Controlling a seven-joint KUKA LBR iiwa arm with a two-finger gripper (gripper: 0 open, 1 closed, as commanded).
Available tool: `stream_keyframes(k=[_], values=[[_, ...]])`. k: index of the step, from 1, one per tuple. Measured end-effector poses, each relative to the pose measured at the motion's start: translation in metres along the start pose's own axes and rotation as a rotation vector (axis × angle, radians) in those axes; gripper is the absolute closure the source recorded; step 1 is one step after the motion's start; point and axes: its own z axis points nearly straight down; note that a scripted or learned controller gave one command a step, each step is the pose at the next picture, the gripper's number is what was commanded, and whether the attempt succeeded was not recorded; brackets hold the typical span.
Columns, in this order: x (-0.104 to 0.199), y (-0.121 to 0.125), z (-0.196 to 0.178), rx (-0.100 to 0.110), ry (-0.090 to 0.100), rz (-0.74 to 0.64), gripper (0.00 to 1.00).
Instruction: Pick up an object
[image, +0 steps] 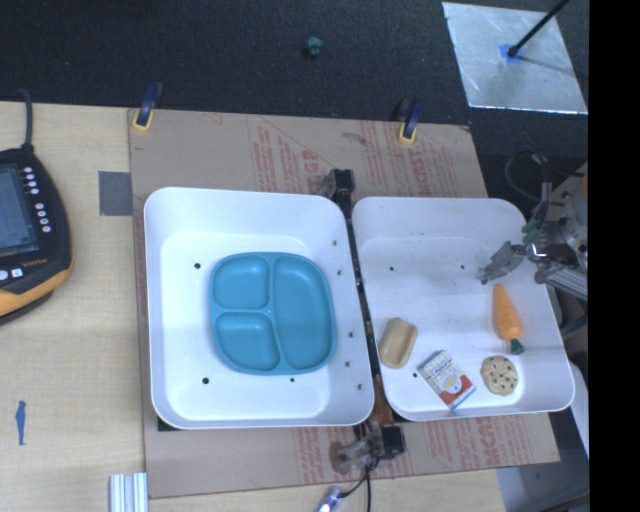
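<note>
Cookie (499, 375) at front edge, carrot (506, 313) lengthwise, green end toward cookie

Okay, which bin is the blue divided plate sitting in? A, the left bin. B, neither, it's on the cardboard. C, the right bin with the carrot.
A: the blue divided plate lies inside the left bin, while the carrot lies in the right bin.
</note>
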Motion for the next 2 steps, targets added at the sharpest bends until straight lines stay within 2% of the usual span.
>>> stream_keyframes(k=[2], values=[[-0.0007, 0.0074, -0.001, -0.004, -0.002, -0.001, 0.0]])
